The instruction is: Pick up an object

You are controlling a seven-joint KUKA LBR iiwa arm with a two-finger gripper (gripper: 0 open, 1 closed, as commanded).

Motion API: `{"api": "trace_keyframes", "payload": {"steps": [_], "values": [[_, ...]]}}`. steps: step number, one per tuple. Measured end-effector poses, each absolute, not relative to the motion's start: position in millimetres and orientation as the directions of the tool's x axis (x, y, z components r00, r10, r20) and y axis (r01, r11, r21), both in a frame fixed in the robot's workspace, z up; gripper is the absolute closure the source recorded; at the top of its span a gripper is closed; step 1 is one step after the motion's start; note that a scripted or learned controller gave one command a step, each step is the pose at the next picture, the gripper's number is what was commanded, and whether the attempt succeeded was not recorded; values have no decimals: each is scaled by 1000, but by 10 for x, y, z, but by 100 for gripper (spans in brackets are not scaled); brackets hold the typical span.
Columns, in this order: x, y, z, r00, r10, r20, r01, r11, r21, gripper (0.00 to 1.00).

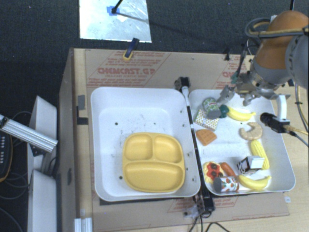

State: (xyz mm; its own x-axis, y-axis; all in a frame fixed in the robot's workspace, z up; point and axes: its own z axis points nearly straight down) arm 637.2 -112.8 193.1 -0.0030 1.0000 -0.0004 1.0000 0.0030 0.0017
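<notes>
Yellow toy banana [241, 113] lies just below the fingers, in the right bin [287, 164], not gripped. Gripper [237, 94] hovers at the bin's back edge with fingers spread, nothing between them. Green round toy [211, 105] and teal piece [223, 111] sit just left of fingertips. Risk: cramped cluster, likely nudging a neighbour or clipping the banana's curved end and closing on air.

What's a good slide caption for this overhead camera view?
KUKA arm's gripper hovers over the right bin of toy food, near a banana; a yellow divided tray sits in the left bin.
</notes>
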Motion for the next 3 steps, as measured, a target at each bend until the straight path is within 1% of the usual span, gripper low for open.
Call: {"api": "trace_keyframes", "payload": {"steps": [1,2,3], "values": [[6635,-1178,1323,-5,1000,0,1000,5,1,0],[6688,-1595,1077,-2,1000,-2,1000,2,2,0],[6702,-1594,1194,-5,1000,-3,1000,5,7,100]]}}
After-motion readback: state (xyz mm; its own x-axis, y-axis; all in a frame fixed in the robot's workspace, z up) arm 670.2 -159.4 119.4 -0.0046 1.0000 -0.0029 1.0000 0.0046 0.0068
